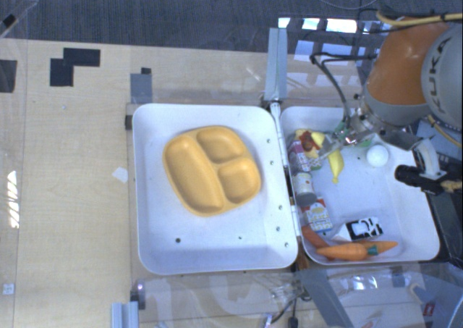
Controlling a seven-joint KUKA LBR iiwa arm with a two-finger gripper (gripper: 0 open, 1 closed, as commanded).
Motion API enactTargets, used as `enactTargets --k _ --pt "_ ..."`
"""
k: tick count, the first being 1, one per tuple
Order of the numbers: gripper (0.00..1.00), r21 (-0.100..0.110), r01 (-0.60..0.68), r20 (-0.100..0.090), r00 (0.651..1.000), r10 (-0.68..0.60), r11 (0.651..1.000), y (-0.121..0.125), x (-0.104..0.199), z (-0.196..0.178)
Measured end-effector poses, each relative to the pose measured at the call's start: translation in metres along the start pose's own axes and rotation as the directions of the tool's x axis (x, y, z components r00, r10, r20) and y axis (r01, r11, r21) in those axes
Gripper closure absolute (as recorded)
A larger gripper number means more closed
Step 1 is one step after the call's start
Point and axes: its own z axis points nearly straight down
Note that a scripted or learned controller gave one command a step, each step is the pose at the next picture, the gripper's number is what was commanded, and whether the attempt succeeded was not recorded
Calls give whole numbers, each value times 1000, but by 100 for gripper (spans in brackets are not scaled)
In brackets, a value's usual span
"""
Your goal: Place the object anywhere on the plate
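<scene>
1. The gripper (346, 137) hangs low over the right bin's (419, 243) far left corner; its opening cannot be told.
2. A banana (336, 164) lies just beside it.
3. The yellow sectioned plate (211, 169) sits mid left bin (155, 247).
4. A carrot (354, 250) lies along the right bin's near edge.

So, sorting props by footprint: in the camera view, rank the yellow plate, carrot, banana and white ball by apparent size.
1. yellow plate
2. carrot
3. banana, partly hidden by the gripper, so unsure
4. white ball
</scene>
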Motion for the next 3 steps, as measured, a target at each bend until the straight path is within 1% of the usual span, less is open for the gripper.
enactTargets --k 1,2,3 --pt "100 1 -111 -1 994 111 994 90 52 10" --pt "100 3 -186 -1 982 186 982 97 89 11" --pt "100 0 195 -1 981 -195 981 88 149 10"
